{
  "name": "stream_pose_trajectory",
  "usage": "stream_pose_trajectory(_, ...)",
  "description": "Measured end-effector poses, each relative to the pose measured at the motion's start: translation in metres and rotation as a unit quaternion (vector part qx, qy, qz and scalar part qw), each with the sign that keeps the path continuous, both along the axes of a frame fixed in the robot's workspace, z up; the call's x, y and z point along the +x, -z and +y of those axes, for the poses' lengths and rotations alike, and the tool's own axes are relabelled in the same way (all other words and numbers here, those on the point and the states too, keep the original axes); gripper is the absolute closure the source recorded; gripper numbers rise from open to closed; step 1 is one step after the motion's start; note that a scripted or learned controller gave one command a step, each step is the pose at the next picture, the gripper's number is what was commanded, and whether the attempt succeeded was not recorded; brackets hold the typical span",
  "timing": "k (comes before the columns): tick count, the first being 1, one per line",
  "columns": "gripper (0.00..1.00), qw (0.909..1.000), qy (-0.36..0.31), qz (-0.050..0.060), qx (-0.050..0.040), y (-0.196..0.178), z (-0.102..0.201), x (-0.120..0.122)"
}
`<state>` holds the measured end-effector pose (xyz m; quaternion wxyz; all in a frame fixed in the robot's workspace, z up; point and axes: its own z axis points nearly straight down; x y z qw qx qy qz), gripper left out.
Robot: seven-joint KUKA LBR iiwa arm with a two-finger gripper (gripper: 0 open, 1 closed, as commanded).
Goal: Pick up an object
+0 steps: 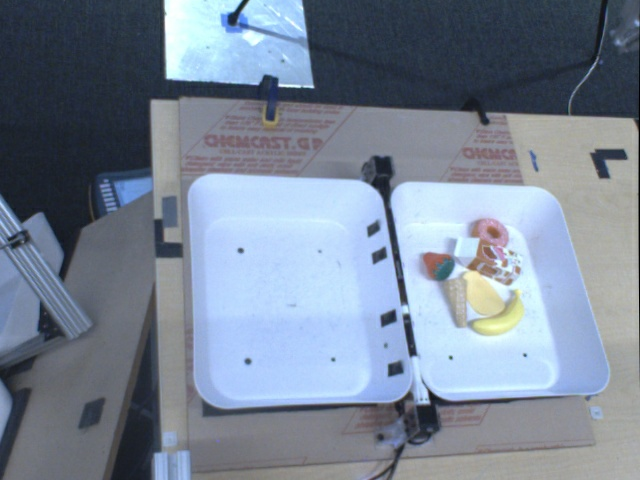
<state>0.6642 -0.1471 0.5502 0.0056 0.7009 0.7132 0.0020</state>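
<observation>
Several toy foods lie bunched in the middle of the right bin (560, 368). A pink donut (490, 232) is at the top of the bunch. Just below it lies a red-and-white frosted pastry (498, 263). A red strawberry with a green cap (438, 265) sits at the left, next to a small white block (466, 247). An ice-cream cone (457, 300) points down beside a pale yellow piece (483, 291). A yellow banana (500, 318) curves along the bottom right of the bunch.
The left bin (285, 288) sits beside the right one, joined by a row of black clips (392, 288). Both rest on a cardboard sheet (300, 138) on the wooden bench. A shiny metal plate (237, 28) lies on the dark floor behind.
</observation>
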Motion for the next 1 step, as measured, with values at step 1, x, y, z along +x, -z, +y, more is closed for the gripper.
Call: stream_pose_trajectory(1, 0.0, 1.0, -0.001, 0.001, 0.0001, 0.0006, 0.0, 0.0)
